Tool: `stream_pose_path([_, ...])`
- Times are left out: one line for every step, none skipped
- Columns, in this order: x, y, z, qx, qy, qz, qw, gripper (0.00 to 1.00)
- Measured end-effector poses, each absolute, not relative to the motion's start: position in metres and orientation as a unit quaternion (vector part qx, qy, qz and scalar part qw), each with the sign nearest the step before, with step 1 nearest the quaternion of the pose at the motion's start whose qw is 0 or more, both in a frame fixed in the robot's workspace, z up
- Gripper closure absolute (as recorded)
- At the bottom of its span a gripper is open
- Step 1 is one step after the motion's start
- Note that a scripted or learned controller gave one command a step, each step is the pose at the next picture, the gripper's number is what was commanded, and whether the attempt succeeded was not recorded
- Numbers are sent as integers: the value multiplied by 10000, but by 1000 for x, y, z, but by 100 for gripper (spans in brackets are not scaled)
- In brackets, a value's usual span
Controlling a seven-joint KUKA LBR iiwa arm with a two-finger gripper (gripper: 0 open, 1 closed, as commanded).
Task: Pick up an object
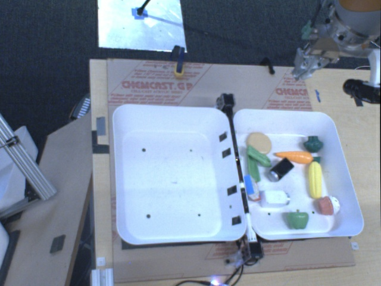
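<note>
**A:** Where did the gripper (303, 64) sit relative to the objects?

**B:** It hung above the counter (149, 79) past the far rim of the right bin (348, 159), near that bin's far right corner, so everything graspable lay toward the camera and a little to the view's left of it. Whether the fingers were apart or together I could not tell; they were too small and blurred against the wrist.

**A:** And the things themselves?

**B:** All in the right bin. Nearest the gripper were the dark green piece (313, 143) by the right wall and the tan disc (259, 142) by the divider. The orange carrot (294, 157) lay between them, long axis running across the view. The yellow corn (315, 180) lay below it, long axis pointing toward the camera.

**A:** Any crowding?

**B:** Yes, along the divider: the green pods (256, 159), the black block (281, 169) and a white item (276, 197) sat close together. The green pepper (297, 220) and the reddish piece (325, 205) were near the front rim.

**A:** Your pick?

**B:** I judged the carrot or corn easiest, each with bare floor beside it. The left bin (172, 177) offered open room for carrying.
</note>
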State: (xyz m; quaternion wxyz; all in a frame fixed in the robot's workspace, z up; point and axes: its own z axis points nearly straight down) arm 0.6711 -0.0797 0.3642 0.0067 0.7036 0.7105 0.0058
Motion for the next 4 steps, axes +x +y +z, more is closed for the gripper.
stream_pose_path([641,-66,467,7046,7096,48,51,100])
stream_pose_path([670,-79,473,7061,7081,12,28,100])
stream_pose_path([615,-105,408,7080,7062,-24,-23,100])
stream_pose_path([670,-104,424,7054,7088,13,31,100])
